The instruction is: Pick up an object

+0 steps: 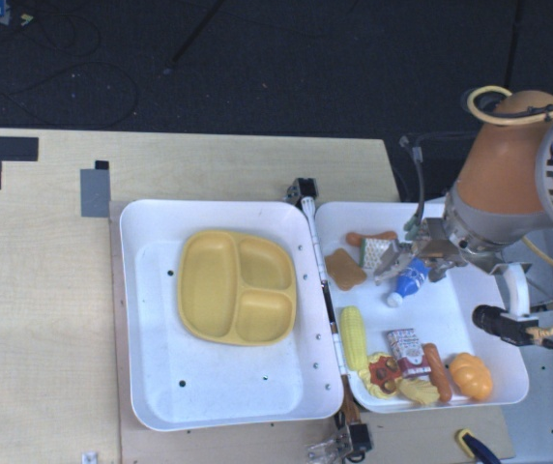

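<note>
Left white bin (151,375): yellow divided plastic plate (237,286) central, open margins around.
Right white bin (509,380): toys crowd near edge.

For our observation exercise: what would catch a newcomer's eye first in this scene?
The yellow divided plate lying alone in the left bin stands out first. Next comes the arm's orange band at the right, above the right bin crowded with toy food: a corn cob, a blue bottle, an orange fruit.

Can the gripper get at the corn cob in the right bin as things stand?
Probably yes. The corn cob lies uncovered along the right bin's left wall, while the gripper sits above it in the same bin.
</note>
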`<state>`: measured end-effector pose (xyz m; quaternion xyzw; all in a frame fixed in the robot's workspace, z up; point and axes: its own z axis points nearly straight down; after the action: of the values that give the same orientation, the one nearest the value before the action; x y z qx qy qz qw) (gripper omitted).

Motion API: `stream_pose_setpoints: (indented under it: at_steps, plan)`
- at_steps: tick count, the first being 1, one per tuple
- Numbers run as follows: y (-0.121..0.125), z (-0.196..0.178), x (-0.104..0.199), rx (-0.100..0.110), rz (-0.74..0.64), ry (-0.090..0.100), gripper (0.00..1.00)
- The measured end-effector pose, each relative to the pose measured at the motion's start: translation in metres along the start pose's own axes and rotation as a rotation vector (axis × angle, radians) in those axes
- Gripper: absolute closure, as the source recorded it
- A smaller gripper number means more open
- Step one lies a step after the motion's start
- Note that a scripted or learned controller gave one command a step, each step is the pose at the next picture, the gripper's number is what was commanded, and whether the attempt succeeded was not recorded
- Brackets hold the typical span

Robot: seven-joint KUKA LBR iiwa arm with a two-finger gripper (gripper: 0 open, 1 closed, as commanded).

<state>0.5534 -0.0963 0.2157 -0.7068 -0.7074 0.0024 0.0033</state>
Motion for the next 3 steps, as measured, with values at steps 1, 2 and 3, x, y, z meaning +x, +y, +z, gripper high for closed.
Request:
stream_pose_setpoints:
  at_steps: [1,2,3]
  plan:
    - [0.013,0.07,-0.047,0.0,0.002,0.001,0.0]
    - [0.033,0.128,-0.062,-0.004,0.001,0.001,0.0]
    - [0.072,0.127,-0.02,-0.004,-0.001,0.0,0.0]
